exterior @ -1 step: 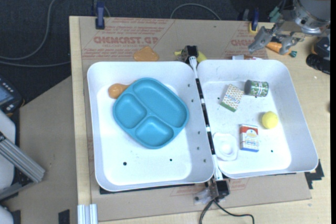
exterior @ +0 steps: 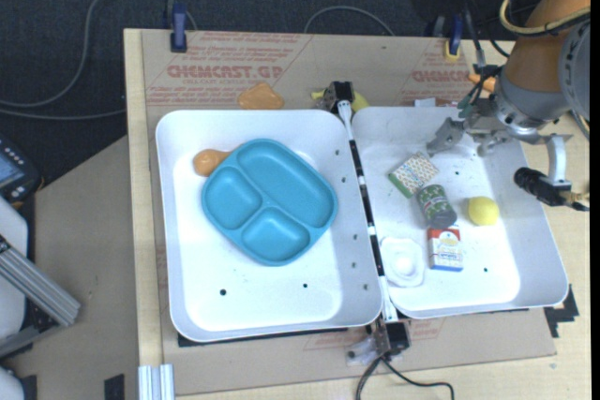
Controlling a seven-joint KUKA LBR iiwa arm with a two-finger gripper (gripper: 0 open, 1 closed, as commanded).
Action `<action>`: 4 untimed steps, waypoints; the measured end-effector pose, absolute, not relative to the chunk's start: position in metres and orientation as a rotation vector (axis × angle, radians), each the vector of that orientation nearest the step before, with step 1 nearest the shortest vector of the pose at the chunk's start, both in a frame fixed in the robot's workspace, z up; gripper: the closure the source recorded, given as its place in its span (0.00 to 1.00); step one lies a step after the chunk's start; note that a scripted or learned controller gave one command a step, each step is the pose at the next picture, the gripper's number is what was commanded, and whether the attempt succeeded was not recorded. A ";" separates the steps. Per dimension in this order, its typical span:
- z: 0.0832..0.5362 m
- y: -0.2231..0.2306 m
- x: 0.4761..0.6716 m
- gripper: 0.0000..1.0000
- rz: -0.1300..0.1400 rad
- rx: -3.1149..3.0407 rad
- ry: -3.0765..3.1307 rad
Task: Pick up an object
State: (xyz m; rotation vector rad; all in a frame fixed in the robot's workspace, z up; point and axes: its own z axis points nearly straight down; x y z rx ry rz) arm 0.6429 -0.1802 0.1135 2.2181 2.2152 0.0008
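Note:
The right bin (exterior: 525,281) holds a checkered packet (exterior: 413,173), a dark green can (exterior: 433,201), a yellow ball (exterior: 483,211), a red and white box (exterior: 445,250) and a white round lid (exterior: 401,259). My gripper (exterior: 466,138) hangs over the far part of this bin, up and to the right of the packet. It is open, and nothing sits between its fingers. The grey arm with its orange band (exterior: 553,9) comes in from the upper right.
In the left bin (exterior: 187,276) lie a blue divided plate (exterior: 269,200) and an orange piece (exterior: 208,161) at the plate's far left edge. Another orange item (exterior: 260,96) rests on the bench beyond the bins. A black clamp (exterior: 339,95) sits where the bins meet.

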 end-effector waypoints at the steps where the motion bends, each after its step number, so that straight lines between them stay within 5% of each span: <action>1: 0.088 -0.127 0.578 0.00 0.008 2.220 2.214; 2: 0.089 -0.105 0.528 0.00 0.011 2.218 2.210; 3: 0.100 -0.104 0.531 1.00 0.016 2.215 2.213; 4: 0.099 -0.104 0.530 0.00 0.016 2.216 2.213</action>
